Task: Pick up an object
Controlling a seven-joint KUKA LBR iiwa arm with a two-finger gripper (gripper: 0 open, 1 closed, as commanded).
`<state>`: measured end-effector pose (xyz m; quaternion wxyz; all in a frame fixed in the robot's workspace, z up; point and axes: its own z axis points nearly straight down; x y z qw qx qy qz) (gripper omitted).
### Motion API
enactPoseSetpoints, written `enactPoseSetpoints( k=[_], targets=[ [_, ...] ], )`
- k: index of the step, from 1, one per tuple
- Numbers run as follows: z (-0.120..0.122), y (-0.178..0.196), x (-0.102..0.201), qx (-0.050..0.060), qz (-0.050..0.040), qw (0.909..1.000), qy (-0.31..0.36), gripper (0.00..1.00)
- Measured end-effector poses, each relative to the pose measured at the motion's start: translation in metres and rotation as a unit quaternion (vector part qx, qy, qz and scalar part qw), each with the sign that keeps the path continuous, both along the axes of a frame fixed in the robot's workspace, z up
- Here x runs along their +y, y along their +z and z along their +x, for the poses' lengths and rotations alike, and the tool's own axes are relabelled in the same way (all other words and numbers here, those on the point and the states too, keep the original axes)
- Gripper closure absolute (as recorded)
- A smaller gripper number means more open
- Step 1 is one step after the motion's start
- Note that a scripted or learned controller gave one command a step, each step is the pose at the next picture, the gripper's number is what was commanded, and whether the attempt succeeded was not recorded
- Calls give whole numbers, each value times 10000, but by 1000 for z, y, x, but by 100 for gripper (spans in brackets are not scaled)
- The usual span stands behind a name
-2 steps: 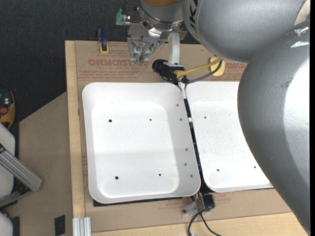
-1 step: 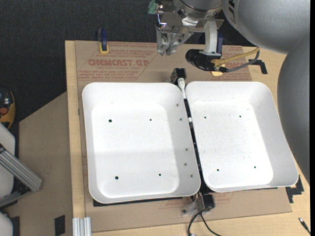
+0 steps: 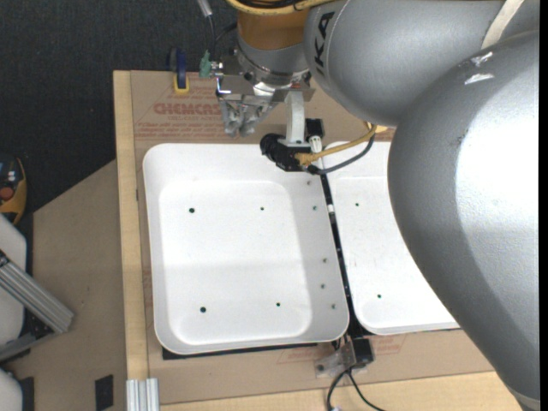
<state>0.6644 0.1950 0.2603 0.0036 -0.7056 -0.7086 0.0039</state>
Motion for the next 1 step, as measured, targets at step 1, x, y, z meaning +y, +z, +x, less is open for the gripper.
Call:
enactPoseSetpoints(
  k=[1],
  targets=[
    [3, 54, -27, -87, 8, 10000, -31, 100]
  ],
)
